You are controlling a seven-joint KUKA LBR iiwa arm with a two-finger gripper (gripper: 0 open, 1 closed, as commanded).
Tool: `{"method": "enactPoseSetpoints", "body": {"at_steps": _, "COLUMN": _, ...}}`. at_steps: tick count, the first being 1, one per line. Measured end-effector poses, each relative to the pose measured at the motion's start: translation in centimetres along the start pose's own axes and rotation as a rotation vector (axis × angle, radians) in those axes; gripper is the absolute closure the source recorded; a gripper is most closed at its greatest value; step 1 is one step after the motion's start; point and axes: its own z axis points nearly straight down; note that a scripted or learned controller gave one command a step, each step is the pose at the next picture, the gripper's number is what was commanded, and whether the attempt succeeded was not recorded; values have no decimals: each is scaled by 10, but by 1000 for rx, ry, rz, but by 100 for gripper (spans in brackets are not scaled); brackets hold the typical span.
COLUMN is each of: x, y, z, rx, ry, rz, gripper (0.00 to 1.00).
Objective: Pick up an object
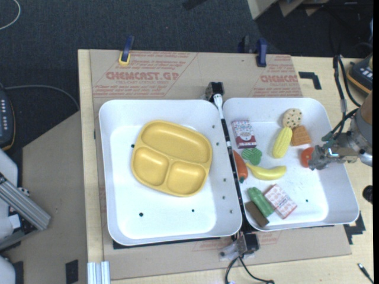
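Observation:
The right bin (337,203) holds several toy foods: a cookie (291,118), a corn cob (282,141), an orange piece (300,135), a small red piece (306,157), a banana (267,171), a red carrot-like stick (241,165), a green leafy piece (252,155), a red-and-white packet (243,134), a green stick (259,198) and a pink-and-white box (279,200). My gripper (320,157) reaches in over the bin's right side. It sits low, right beside the small red piece. Whether it touches that piece is unclear.
The left bin (118,206) holds a yellow three-compartment plate (172,157). A black divider strip (228,158) runs between the bins. Cables (340,87) hang near the arm at the right. Clamps (125,52) (261,51) grip the board's far edge.

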Motion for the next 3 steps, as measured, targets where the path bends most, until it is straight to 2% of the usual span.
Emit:
{"method": "enactPoseSetpoints", "body": {"at_steps": 2, "x": 93, "y": 59, "z": 12, "rx": 2, "ry": 3, "rz": -5, "gripper": 100}}
{"method": "enactPoseSetpoints", "body": {"at_steps": 3, "x": 122, "y": 97, "z": 13, "rx": 1, "ry": 2, "rz": -3, "gripper": 100}}
